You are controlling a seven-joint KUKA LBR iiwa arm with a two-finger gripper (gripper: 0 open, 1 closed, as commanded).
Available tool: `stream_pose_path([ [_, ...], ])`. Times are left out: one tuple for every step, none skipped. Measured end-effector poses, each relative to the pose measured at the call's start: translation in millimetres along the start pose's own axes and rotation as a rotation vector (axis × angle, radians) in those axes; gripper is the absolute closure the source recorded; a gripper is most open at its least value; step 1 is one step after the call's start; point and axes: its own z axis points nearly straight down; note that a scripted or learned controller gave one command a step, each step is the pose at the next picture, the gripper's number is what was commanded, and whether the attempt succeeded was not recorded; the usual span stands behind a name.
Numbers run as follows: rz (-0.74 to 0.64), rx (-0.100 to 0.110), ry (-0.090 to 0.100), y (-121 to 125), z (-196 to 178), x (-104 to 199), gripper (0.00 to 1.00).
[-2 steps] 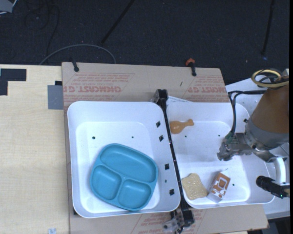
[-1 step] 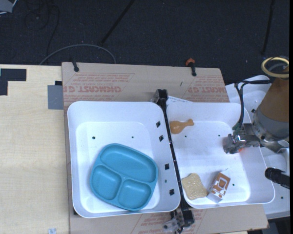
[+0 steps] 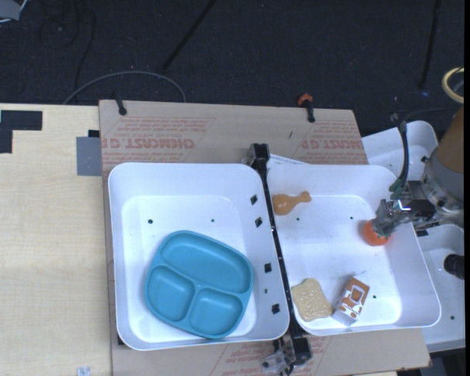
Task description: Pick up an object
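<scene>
Gripper (image 3: 388, 219) was down at right bin (image 3: 423, 308)'s three o'clock wall, on small orange ball (image 3: 375, 236). Finger state: couldn't tell. Step looked like grasp attempt. Next called for firm closure, straight lift. Toy drumstick (image 3: 290, 202) lay at eleven o'clock, spare.

Even, fairly bright overhead light falls on the two shallow white plastic bins (image 3: 189, 180), whose walls nearly wash out, while the dark floor beyond stays dim. Shadows are soft and short. The picture is slightly grainy and soft throughout, with small details blurred.
</scene>
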Motion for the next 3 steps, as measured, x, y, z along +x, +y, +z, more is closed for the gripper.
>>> stream_pose_path([
  [-0.003,0.004,0.002,14,-4,54,1.0],
  [-0.003,0.005,0.002,21,-7,108,1.0],
  [-0.002,0.008,0.002,31,13,158,1.0],
])
